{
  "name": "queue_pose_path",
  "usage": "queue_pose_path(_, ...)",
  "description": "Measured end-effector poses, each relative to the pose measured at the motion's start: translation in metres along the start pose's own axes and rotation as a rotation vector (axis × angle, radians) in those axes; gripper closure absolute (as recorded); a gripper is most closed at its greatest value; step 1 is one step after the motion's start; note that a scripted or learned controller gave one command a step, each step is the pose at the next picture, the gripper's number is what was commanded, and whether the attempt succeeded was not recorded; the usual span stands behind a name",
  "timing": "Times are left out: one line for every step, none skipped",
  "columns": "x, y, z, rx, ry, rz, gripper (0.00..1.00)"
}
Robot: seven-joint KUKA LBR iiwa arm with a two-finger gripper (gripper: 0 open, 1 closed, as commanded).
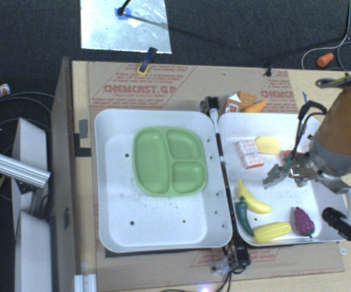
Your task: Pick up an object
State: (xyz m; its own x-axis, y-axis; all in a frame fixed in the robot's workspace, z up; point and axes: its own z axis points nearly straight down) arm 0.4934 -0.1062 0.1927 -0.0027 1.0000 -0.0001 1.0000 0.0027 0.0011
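Nearest us, a yellow plastic corn cob (272, 230) lies crosswise, and the curved yellow toy banana (252, 200) sits down-left of our pincer (274, 176). Its fingers hang apart, holding nothing.

Two bins sit side by side on the table (163, 84). The left bin (111, 181) holds a divided plate (168, 161) near its middle. The right bin (284, 123) holds a small box (249, 153) with a lemon (268, 145) just beside it at the back, a banana (252, 200) and a pepper (243, 216) along its left wall, a corn cob (272, 231) and an eggplant (303, 221) at the front. The end effector (277, 175) is above this bin, right of the banana.
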Motion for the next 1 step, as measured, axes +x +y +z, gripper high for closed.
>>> queue_pose_path(0.0215,0.0278,0.0752,0.004,0.002,-0.004,0.00)
